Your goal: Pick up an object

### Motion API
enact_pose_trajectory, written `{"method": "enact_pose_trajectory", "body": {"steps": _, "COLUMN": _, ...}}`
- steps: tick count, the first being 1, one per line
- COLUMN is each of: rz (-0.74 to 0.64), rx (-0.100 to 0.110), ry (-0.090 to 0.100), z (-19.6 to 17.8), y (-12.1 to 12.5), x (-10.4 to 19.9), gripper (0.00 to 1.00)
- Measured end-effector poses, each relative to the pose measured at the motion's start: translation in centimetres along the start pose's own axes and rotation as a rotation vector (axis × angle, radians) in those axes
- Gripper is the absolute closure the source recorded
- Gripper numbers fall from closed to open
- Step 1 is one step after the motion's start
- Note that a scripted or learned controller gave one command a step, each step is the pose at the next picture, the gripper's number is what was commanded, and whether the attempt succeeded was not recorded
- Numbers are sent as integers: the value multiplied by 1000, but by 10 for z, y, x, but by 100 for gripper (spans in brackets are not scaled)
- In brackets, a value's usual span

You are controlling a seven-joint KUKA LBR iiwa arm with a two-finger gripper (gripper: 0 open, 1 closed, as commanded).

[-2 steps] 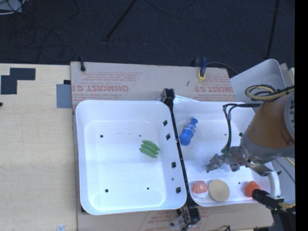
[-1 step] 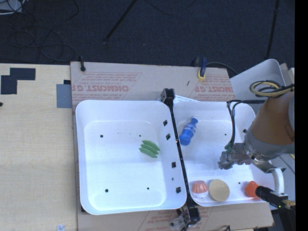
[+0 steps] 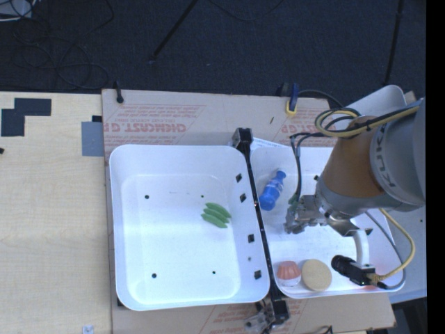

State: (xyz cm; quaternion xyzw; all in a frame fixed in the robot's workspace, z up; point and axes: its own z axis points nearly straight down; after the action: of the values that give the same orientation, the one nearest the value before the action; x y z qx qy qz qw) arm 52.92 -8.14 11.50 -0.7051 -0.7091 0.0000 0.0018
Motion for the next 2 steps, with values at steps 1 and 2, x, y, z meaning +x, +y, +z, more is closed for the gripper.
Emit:
{"method": "enact_pose_trajectory", "body": {"steps": 1, "rz": -2, "rx": -8, "ry": -1, "z": -76, "y": 45, "x": 72, "gripper": 100}}
{"method": "enact_pose_trajectory", "body": {"steps": 2, "rz": 8, "rx": -2, "ry": -3, "z": -109, "y": 38, "x": 40, "gripper": 100}}
